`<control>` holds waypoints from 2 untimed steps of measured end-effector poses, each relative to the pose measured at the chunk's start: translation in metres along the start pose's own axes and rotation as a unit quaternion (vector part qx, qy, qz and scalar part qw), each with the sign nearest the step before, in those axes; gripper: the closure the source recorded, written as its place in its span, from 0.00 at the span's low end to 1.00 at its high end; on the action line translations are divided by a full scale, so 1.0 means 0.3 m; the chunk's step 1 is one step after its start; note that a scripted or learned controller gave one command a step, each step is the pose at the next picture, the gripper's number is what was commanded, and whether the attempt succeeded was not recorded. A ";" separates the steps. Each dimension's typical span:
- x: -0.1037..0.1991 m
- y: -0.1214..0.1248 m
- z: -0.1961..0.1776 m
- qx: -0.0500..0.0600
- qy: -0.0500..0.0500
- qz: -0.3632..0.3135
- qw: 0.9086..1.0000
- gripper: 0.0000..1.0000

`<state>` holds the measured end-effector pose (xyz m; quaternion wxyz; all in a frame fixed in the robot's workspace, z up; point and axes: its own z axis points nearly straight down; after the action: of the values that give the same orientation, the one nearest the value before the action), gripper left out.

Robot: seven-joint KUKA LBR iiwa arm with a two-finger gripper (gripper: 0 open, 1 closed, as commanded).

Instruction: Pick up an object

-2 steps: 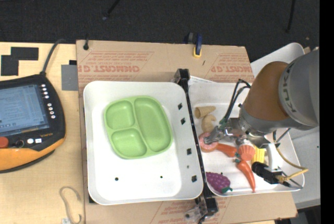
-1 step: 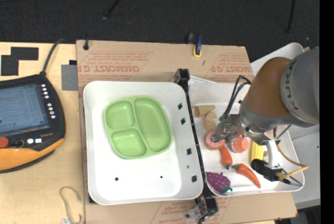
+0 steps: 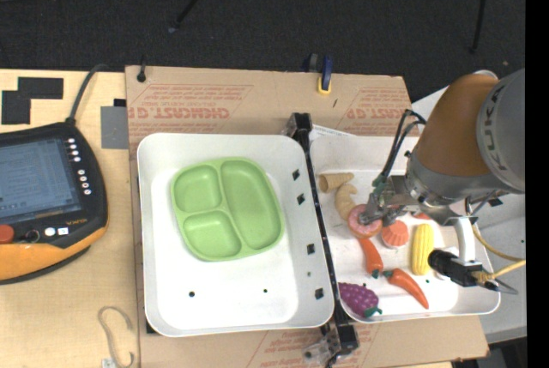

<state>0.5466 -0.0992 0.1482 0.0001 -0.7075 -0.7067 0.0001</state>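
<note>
Purple grapes (image 3: 360, 298) lie at the near edge of the right bin (image 3: 480, 304), and the gripper (image 3: 371, 216) is down among the toy food behind them.

Its tip sits on or just over a pink round piece (image 3: 362, 225); whether the claw is clenched or released cannot be told, and nothing is visibly held. Touching or just beside the pink piece are an orange shell-like piece (image 3: 395, 234) and a carrot (image 3: 371, 255), with a yellow corn cob (image 3: 421, 247) to their right. A second carrot (image 3: 409, 286) lies nearer the camera, and a tan piece (image 3: 340, 189) lies farther back. The left bin (image 3: 171, 289) holds a green divided plate (image 3: 227, 209). A tablet pendant (image 3: 47, 199) rests on the bench at far left.
</note>
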 end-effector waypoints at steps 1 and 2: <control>0.009 -0.019 -0.198 0.000 0.000 0.000 1.000 1.00; 0.006 -0.018 -0.268 0.000 0.000 0.000 1.000 1.00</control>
<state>0.5411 -0.0974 0.2285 0.0003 -0.7072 -0.7070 -0.0002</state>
